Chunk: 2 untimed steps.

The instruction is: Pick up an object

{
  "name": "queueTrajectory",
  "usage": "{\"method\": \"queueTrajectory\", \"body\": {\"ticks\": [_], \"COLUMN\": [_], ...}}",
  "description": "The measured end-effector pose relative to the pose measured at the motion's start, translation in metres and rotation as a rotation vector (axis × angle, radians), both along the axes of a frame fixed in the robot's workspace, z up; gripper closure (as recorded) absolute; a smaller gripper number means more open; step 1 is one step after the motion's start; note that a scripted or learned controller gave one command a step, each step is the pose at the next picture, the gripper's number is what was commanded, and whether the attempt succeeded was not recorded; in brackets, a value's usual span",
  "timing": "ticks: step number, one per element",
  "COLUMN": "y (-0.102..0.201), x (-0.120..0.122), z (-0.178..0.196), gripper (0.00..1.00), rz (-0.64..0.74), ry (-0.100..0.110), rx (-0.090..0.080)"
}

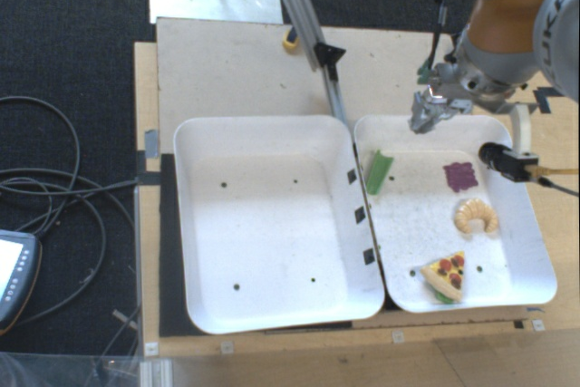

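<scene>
The right bin [521,285] holds a green block [378,171] by its left wall, a purple piece [460,176] toward the back right, a croissant [476,215] below it, and a pizza slice [446,275] near the front. My gripper [428,117] hangs over the bin's back edge, above and between the green block and the purple piece, with nothing visible between its fingers.
The left bin [195,222] lies beside the right one. A slanted metal pole [304,9] crosses the back and ends near the divider between the bins. A black fitting [507,162] sticks out over the right bin's right rim. Cables lie on the floor at left.
</scene>
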State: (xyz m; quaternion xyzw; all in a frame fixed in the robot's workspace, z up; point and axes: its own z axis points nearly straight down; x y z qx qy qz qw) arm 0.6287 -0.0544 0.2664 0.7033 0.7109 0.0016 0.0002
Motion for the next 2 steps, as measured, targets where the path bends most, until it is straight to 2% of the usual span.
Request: {"method": "queueTrajectory", "body": {"ticks": [1, 2], "y": [0.06, 0.106], "x": [-0.005, 0.0], "z": [-0.005, -0.022], "gripper": [1.0, 1.0], "rz": [0.001, -0.002], "ry": [0.002, 0.003], "rx": [0.0, 0.0]}}
